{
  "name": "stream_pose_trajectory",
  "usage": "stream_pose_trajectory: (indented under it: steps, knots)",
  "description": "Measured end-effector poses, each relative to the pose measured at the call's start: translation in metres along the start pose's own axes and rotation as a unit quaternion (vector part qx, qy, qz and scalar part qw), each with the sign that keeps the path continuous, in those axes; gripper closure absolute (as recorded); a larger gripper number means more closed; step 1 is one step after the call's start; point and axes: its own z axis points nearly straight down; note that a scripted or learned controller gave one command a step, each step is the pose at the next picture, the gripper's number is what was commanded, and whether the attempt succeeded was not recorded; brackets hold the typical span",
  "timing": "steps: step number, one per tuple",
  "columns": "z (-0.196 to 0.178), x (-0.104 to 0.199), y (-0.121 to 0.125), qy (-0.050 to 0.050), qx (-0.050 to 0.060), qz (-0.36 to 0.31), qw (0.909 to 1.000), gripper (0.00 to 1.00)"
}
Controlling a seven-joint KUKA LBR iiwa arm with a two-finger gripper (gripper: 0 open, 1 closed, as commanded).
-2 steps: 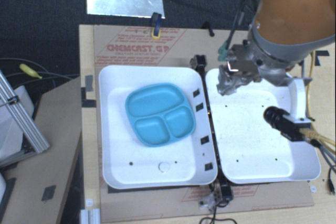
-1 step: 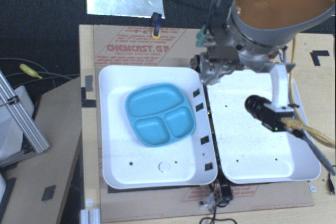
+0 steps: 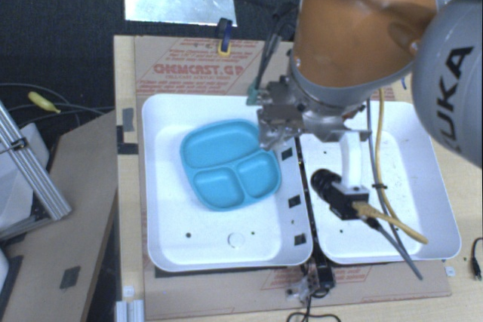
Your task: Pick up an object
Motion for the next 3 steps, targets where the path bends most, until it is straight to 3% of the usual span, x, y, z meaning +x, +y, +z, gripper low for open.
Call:
stream_pose_trajectory:
  steps: [1, 2, 3]
  knots:
    - [-0.126, -0.039, 0.0, 0.003, -0.011, 0.004, 0.9999, 1.0]
    - [-0.076, 0.01, 0.0, 0.001, -0.002, -0.001, 1.0, 1.0]
    - [-0.04, -0.001, 0.0, 0.0, -0.002, 0.003, 1.0, 1.0]
